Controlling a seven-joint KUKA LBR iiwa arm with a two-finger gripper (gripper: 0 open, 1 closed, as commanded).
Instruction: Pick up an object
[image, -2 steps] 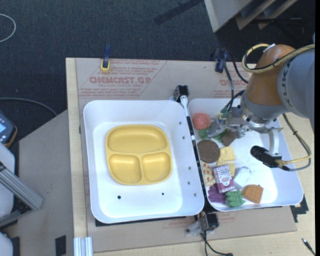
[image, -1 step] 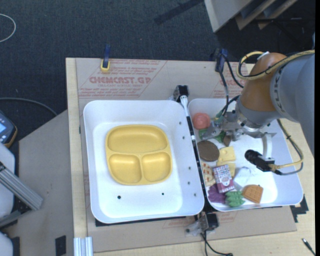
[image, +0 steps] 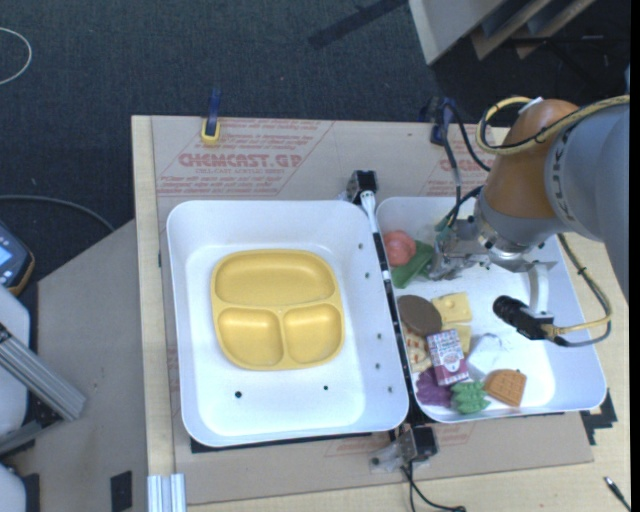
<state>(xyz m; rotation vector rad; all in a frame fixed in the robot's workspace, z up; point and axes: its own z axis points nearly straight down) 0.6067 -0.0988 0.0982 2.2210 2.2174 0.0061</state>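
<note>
Yellow tray (image: 276, 305), three-part, lies in the middle of the left bin (image: 190, 330). The gripper (image: 452, 250) hangs low over the right bin's (image: 575, 330) far left corner, beside a red ball (image: 400, 246) and a green piece (image: 418, 262); how its jaws stand I cannot tell. Toward the near left corner lie a brown disc (image: 419, 315), yellow block (image: 452, 307), pink carton (image: 448, 357), broccoli (image: 469, 398) and waffle (image: 506, 386).
</note>
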